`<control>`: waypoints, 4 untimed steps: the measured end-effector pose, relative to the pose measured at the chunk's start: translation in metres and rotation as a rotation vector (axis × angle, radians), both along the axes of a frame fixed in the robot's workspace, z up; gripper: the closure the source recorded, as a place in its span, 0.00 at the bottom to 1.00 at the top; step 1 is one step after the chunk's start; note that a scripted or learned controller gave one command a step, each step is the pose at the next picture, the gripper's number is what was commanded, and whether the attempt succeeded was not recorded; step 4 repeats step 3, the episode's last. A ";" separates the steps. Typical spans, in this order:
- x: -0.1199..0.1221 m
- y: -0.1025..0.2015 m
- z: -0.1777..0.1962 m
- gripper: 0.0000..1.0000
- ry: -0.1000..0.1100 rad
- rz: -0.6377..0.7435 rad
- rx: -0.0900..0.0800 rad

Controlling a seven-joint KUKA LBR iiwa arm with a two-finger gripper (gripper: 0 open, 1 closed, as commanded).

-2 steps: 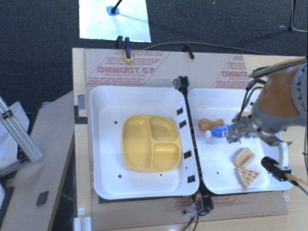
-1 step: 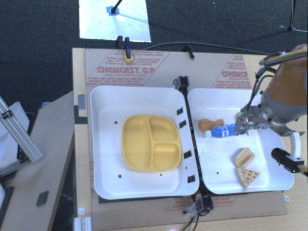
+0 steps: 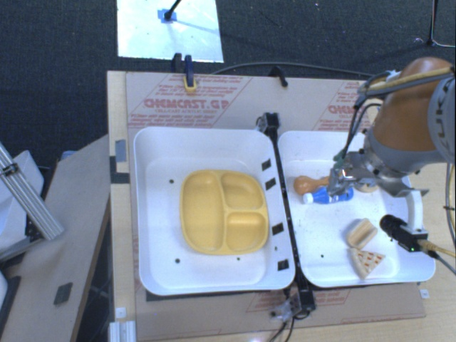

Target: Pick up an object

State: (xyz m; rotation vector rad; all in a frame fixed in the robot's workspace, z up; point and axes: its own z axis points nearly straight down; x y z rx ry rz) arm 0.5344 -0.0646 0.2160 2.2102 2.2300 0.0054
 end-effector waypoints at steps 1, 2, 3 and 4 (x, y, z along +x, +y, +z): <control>0.011 0.052 0.012 1.00 0.001 0.000 0.001; 0.019 0.105 0.022 1.00 0.001 0.001 0.001; 0.031 0.165 0.026 1.00 0.001 0.002 0.002; 0.031 0.165 0.026 1.00 0.001 0.002 0.002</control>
